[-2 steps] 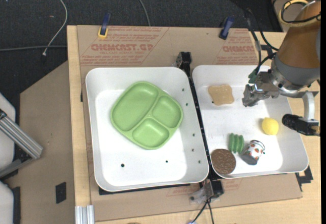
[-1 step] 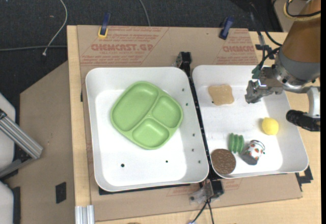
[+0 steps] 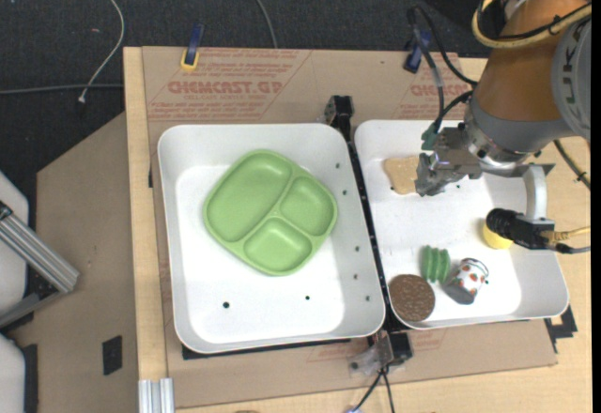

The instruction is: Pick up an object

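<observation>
Where the grey and orange arm reaches in from the right, the gripper hangs low over the top part of the right bin. It is dark and seen from above, so I cannot tell if it is open or closed, and I cannot see anything held in it.

A flat tan piece lies just beside the gripper, on its left, near the top left corner of that bin. It may be touching the gripper, but I cannot be sure.

Lower down in the same bin are more things. A yellow thing sits near the right side. A small green thing lies near the bottom edge. A round brown disc is just below it, by the bottom left corner. A little grey, white and red toy sits just right of the green thing.

The left bin holds a green plate with three parts. Both bins sit side by side on the brown worktop.
</observation>
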Controlling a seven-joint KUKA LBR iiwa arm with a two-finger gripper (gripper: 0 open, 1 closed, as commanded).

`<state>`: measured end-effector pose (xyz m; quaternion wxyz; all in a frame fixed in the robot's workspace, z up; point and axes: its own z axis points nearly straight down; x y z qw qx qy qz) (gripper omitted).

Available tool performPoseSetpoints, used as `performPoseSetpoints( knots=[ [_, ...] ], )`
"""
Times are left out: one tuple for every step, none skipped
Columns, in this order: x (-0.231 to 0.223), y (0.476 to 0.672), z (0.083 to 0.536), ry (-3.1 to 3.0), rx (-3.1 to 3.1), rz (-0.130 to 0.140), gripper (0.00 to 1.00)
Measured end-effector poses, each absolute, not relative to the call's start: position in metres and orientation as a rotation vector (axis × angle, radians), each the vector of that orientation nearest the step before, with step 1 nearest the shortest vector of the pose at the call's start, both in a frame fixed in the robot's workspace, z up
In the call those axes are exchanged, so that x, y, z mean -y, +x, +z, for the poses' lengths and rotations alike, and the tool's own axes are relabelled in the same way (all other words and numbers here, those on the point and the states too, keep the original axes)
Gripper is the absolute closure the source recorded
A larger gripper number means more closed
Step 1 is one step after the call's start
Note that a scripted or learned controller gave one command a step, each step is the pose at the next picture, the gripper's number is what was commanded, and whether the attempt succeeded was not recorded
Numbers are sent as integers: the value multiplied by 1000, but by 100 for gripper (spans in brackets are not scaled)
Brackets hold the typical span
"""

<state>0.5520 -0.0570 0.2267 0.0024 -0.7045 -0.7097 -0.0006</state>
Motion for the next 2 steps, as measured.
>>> performPoseSetpoints(
  knots=[
    [5, 548, 237, -2213, 2228, -4, 100],
    [-47, 536, 224, -2211, 2224, 2, 100]
  ],
)
